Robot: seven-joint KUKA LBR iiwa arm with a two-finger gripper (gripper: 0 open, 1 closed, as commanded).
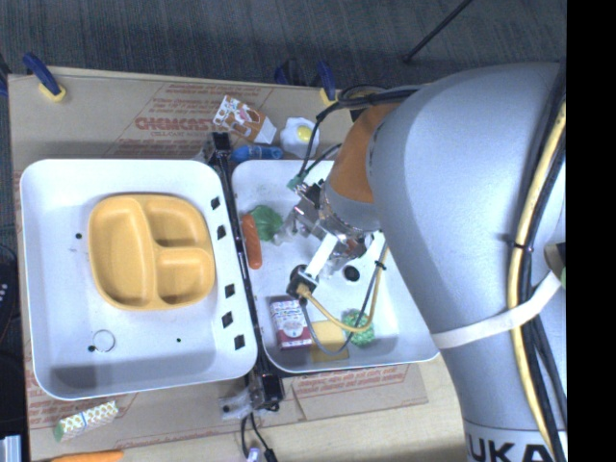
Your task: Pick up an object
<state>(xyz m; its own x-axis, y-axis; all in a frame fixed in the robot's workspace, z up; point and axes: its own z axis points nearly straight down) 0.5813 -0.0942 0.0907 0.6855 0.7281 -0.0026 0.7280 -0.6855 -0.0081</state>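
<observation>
A small orange carrot (251, 242) lay against the left wall of the right bin (272, 275), slim and glossy, touching a green leafy piece (267, 221). It looked light, stiff and probably slippery, best pinched across its middle. The pincer (310, 221) hovered near it; I could not tell whether it was wide or narrow.

Brown printed cardboard (144, 114) beneath two white bins (38, 258). Blue clamps (43, 77) on its far edge. Small patterned carton (236, 116) beyond the bins, near a blue item (256, 152). Striped packet (87, 420) at front left.
</observation>
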